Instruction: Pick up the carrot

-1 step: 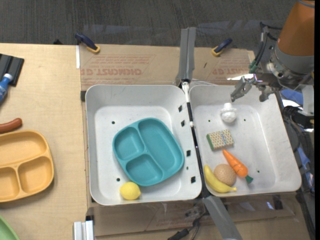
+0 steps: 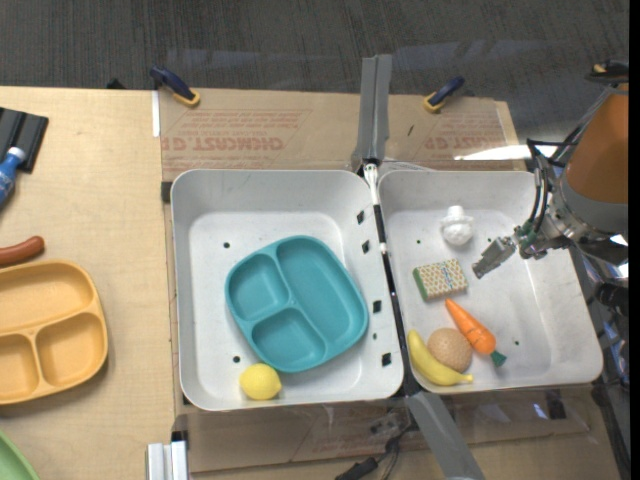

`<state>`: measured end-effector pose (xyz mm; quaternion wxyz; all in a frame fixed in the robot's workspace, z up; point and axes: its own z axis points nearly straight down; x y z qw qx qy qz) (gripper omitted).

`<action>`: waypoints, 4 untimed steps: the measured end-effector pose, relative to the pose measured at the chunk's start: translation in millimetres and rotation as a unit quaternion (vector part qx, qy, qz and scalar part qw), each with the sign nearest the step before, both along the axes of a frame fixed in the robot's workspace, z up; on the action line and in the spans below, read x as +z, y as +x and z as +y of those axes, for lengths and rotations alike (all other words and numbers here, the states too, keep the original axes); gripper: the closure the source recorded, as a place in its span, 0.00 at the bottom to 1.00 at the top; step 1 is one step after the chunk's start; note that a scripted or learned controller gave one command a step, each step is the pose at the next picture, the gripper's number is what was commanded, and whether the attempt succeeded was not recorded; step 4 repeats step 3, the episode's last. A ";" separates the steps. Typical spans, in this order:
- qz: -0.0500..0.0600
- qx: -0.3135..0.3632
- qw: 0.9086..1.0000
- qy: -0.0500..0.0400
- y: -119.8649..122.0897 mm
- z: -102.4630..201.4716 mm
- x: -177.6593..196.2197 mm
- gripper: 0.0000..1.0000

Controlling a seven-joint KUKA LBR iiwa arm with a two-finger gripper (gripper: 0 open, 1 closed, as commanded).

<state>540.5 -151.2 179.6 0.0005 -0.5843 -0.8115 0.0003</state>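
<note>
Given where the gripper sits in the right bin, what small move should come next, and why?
Probably shift the gripper toward the bin's near side and lower it over the carrot. It hangs apart from the carrot, farther back in the right bin, beside the sponge. The carrot lies touching the egg, so approach from its free side.

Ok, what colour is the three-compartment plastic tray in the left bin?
Teal, plain with no pattern: the divided plastic tray shows clearly in the camera view, beside a yellow lemon.
</note>
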 end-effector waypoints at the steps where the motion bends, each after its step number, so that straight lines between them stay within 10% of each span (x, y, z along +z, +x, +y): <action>1: 0.000 -0.045 0.999 0.000 -35.1 40.5 -88.6 0.00; 2: 0.000 -0.048 0.999 0.000 -34.7 38.7 -79.4 1.00; 3: 0.000 -0.037 0.999 0.000 -62.6 114.9 11.6 1.00; 4: 0.000 -0.037 0.999 0.000 -62.6 114.9 11.6 1.00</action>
